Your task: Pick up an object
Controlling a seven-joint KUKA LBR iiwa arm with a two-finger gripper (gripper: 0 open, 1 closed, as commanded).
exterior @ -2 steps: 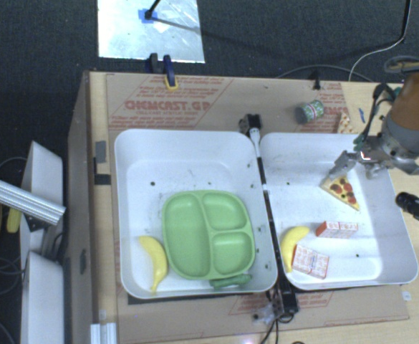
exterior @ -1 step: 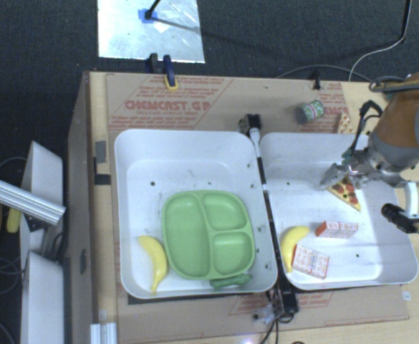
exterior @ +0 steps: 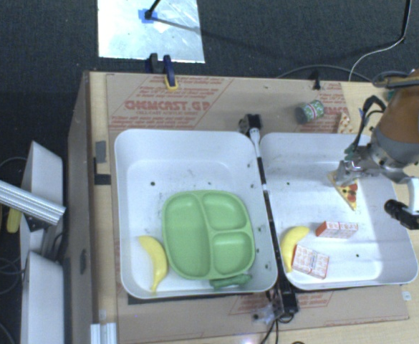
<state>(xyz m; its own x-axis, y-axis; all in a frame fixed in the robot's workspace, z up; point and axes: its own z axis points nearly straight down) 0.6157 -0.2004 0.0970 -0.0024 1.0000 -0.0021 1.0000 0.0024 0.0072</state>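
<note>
Inside left bin [exterior: 134,156], green tray [exterior: 208,233], banana [exterior: 154,261].

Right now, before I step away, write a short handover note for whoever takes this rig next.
Gripper: low in the right bin, directly over the pizza slice toy; a grasp can't be confirmed.
Right bin also holds a banana, a small orange box and a red-and-white carton.
Left bin: green divided plate and another banana.
Done: nothing visibly lifted.
Left: secure and raise one object.
</note>
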